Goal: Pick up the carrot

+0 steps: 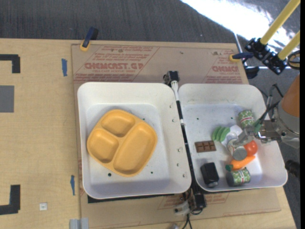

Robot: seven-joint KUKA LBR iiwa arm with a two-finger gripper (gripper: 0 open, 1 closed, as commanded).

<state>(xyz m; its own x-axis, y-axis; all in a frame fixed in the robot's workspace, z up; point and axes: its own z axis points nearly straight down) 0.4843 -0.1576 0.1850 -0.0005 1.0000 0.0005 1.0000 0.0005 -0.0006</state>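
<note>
The carrot (243,162) lies in the right-hand bin (205,99), low down toward its near right corner, a short orange stub lying roughly crosswise with one end tipped up to the right. It is hemmed in: a red tomato-like piece (251,148) sits just above it and seems to touch it, a grey and silver object (237,152) is at its upper left, and a small can with a green label (238,176) lies right below it. The gripper (251,136) reaches in from the right edge of that bin and hangs over this cluster, a little above the carrot and closer to the tomato than to the carrot itself. From where I stand I can't make out whether it is spread or closed, and I see nothing held in it. As I read it, the grasp has not been made yet, and the approach is the step in hand. To do it well, the tool should probably shift a touch toward the near side so it centres on the orange body, then close across the carrot's narrow width, not along its length. The tomato and the can leave little room on either side, so a straight, careful descent matters, or a neighbour gets pinched instead. The yellow divided plate (122,141) in the left bin (95,94) is well apart and plays no part.
</note>
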